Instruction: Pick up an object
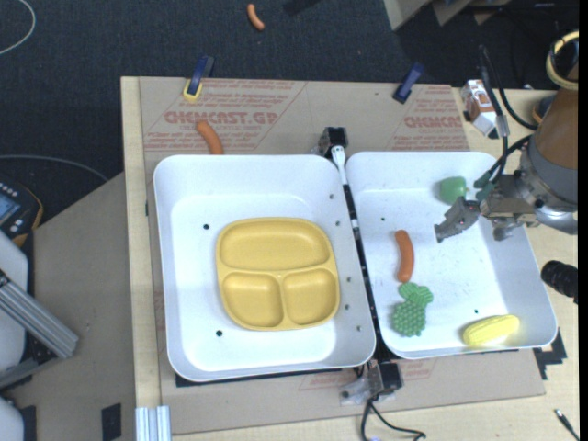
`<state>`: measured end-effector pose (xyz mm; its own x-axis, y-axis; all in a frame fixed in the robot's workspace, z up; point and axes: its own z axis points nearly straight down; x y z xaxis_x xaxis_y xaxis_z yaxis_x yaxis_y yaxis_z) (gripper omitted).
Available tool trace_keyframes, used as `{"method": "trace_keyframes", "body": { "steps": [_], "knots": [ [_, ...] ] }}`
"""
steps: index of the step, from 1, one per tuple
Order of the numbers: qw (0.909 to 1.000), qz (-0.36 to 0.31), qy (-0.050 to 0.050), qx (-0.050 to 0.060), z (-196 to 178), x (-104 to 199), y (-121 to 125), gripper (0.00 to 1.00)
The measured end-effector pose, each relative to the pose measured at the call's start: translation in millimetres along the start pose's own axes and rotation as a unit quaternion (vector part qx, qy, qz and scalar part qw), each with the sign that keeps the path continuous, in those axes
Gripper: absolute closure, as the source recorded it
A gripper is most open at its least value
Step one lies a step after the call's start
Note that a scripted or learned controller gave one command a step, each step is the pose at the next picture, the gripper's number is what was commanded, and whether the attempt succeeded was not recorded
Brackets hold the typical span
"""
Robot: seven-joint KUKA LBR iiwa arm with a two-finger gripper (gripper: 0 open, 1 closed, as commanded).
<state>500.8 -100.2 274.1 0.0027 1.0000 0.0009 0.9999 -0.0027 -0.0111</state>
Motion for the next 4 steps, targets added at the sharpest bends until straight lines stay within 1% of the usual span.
{"method": "trace_keyframes", "body": {
  "steps": [1, 2, 3, 4],
  "knots": [
    [1.0000, -0.001, -0.001, -0.006, -5, 0, 2, 0.00],
    [1.0000, -0.001, 0.000, -0.002, 41, -2, -6, 0.00],
    [1.0000, -0.001, 0.001, -0.002, 85, 2, -3, 0.00],
    [1.0000, -0.001, 0.001, -0.002, 147, 0, 0, 0.00]
  ]
}}
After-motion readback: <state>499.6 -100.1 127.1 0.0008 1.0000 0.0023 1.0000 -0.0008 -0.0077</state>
